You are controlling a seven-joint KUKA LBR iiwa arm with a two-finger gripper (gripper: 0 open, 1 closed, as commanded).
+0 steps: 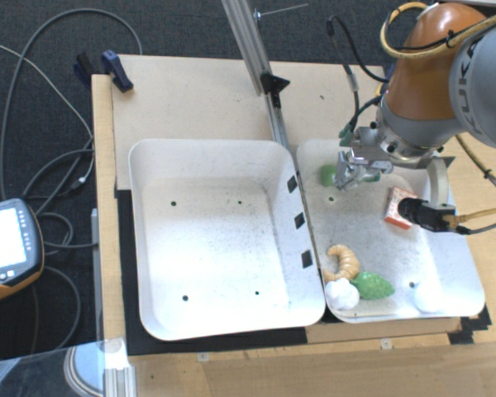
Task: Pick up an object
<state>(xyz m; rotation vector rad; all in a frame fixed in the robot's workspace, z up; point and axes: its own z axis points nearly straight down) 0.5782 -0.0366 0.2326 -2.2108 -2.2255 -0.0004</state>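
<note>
Gripper (347,177): hangs low over the far end of the right bin (455,259), beside a small green ball (327,174), seemingly lined up to pick it. Finger state: cannot tell. Ball: round, pale green, lying by the divider wall. Nearer: orange-white block (396,207), curled tan piece (345,261), green lump (373,286).

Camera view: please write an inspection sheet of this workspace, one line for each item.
Surface: bench bears left bin and right bin.
Job's things: green ball, red box, tan curl, white lump, green piece, all in right bin.
Clutter: blue clamp at bench corner.
Grippers: gripper beside green ball; grasp unclear.
Cables: loops on floor, wires on arm.
Surroundings: handheld screen, metal pole.
</note>
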